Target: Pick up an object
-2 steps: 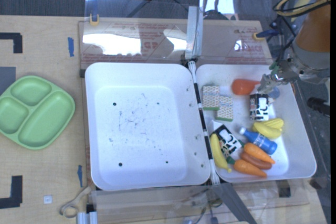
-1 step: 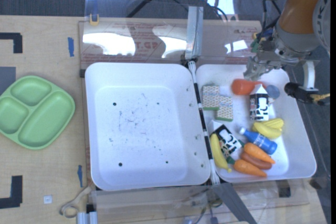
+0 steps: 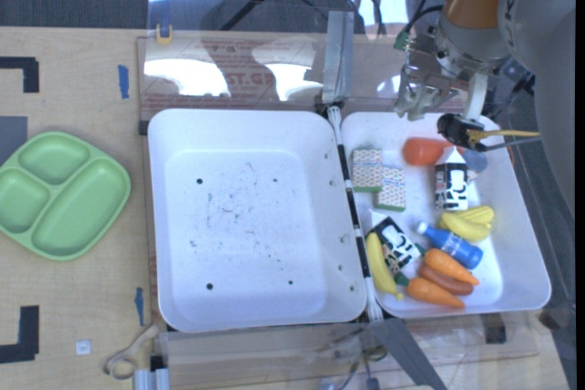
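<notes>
End effector above right bin (far edge)

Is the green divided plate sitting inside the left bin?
No. The green divided plate lies on the wooden bench, to the left of the left bin and outside it.

Left bin bare; right bin crowded.

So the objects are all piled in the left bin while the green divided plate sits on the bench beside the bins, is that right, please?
Not quite: the camera view shows the objects piled in the right bin, not the left bin. The green divided plate does sit on the bench beside the bins.
</notes>
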